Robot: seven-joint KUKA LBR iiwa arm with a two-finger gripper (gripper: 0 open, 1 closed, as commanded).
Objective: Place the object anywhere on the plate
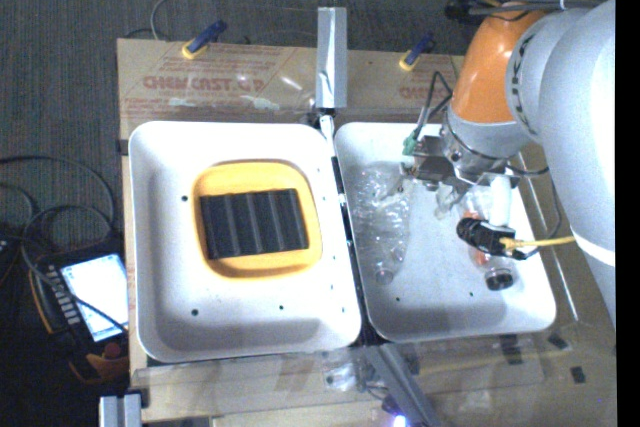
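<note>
- Over the right bin [520, 310], the gripper [452, 183] hangs low beneath the orange wrist band, with the grey arm coming in from the right side of the camera view.
- How far the claw is open cannot be told from this slant; the wrist body and cabling hide it, and nothing can be seen held in it.
- Just left of the gripper, a crumpled clear plastic bottle [385, 220] lies on the right bin's floor, near the wall shared with the left bin [160, 315]. This is most likely the task's object, though its see-through body blurs its outline.
- Its long axis seems to run roughly from the far side of the bin toward the near side, more or less along that shared wall.
- Beyond the wall, in the left bin, sits the plate [260, 220]: a yellow rounded rim around a dark ribbed centre, well apart from the bottle.
- By my judgement the coming move turns on one thing: the bottle lies to the claw's left and slightly nearer the camera, so the claw must shift left before closing across the bottle's narrow width.
</note>
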